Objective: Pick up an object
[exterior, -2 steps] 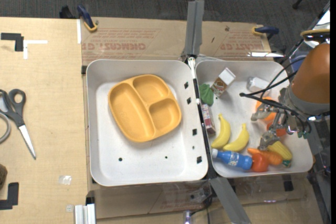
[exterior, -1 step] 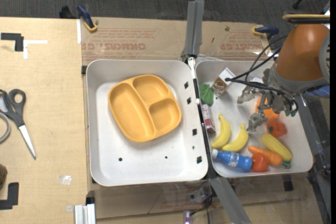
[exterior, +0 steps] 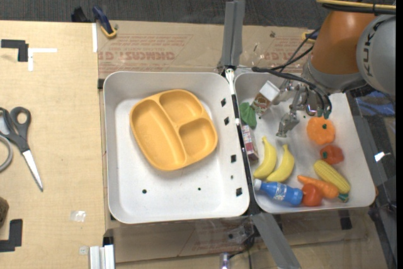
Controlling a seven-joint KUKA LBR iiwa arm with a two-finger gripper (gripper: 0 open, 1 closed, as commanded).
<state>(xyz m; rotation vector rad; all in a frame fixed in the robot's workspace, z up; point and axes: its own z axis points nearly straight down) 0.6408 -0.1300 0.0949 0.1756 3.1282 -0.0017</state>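
My gripper (exterior: 298, 116) hangs over the upper middle of the right bin (exterior: 359, 135). It is open, with nothing between its fingers. Just right of it sits an orange toy pumpkin (exterior: 321, 131), with a red tomato (exterior: 332, 154) below that. A small white box (exterior: 269, 91) and a green toy (exterior: 247, 115) lie to its left. Two yellow bananas (exterior: 275, 161) lie below it. Along the bin's front edge are a blue bottle (exterior: 281, 192), an orange carrot (exterior: 317, 188) and a yellow corn cob (exterior: 332, 176).
The left bin (exterior: 119, 186) holds an orange-yellow divided plate (exterior: 174, 129). A dark red bar (exterior: 250, 145) leans at the right bin's left wall. Scissors (exterior: 22, 142) lie on the wooden bench far left. The arm's orange band (exterior: 337, 41) rises above the right bin's back edge.
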